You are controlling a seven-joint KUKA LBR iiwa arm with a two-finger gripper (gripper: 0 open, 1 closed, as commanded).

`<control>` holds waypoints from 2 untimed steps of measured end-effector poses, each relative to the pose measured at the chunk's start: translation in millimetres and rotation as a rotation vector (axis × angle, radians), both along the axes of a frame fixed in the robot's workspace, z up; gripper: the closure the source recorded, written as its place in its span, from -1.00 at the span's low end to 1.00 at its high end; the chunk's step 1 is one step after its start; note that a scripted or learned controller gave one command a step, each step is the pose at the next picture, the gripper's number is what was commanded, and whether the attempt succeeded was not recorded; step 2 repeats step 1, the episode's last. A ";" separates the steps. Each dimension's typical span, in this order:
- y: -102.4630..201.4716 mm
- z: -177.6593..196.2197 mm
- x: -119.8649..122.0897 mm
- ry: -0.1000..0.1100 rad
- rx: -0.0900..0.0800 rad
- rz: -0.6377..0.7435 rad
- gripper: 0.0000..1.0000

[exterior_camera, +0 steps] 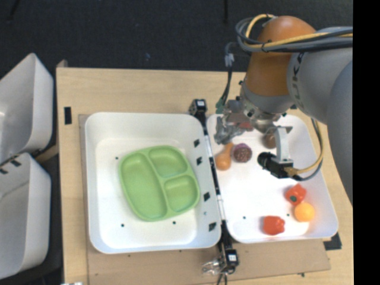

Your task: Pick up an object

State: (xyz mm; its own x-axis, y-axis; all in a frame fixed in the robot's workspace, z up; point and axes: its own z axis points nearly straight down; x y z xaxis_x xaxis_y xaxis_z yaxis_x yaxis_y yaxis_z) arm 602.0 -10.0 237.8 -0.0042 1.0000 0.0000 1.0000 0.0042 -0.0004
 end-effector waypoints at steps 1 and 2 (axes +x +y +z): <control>45.7 10.4 -12.1 0.001 0.001 0.001 1.00; 45.7 10.4 -12.1 0.001 0.001 0.001 1.00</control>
